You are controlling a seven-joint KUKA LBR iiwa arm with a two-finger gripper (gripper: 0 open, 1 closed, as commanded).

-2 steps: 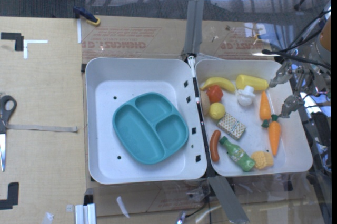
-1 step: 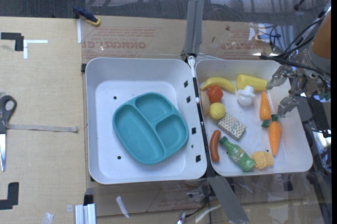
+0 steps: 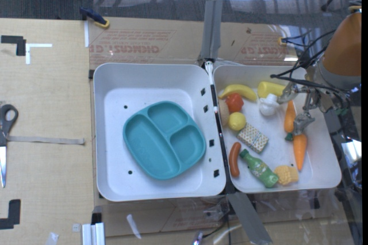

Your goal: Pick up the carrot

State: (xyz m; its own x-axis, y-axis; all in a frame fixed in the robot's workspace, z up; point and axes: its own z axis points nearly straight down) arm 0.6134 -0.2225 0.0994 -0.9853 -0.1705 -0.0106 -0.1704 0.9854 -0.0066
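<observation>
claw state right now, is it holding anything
Claw: open, fingers spread over the right white bin, holding nothing. One orange tapered carrot lies between the fingers, another just below.

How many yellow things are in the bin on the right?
4, maybe more hidden under the arm. A banana at the top left, a yellow block beside it, a lemon below the tomato, and a corn cob at the bottom right.
</observation>
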